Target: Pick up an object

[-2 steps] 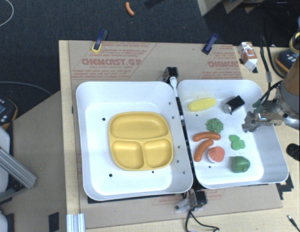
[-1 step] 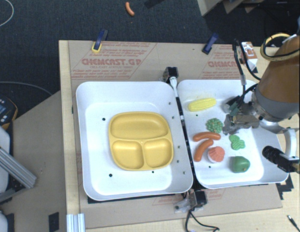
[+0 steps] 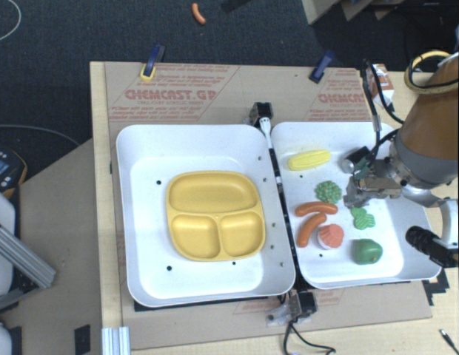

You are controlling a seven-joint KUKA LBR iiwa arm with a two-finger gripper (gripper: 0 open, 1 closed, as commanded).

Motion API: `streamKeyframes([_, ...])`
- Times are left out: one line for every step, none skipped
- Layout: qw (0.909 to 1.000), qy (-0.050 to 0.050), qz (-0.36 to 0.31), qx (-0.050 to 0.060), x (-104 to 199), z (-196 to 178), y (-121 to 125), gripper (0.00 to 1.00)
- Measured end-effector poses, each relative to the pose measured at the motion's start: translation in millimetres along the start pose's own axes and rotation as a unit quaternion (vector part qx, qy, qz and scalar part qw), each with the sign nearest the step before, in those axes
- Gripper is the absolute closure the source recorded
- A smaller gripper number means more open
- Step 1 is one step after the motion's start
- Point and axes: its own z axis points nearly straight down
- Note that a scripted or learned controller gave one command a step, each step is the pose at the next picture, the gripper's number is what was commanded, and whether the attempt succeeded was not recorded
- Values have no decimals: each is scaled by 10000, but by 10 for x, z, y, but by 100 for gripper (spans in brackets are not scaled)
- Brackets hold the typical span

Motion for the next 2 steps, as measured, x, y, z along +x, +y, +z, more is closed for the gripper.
streamKeyframes([10000, -12, -1, -21, -25, -83, 109, 100])
streamKeyframes([10000, 0, 6, 17, 0, 120, 130, 100])
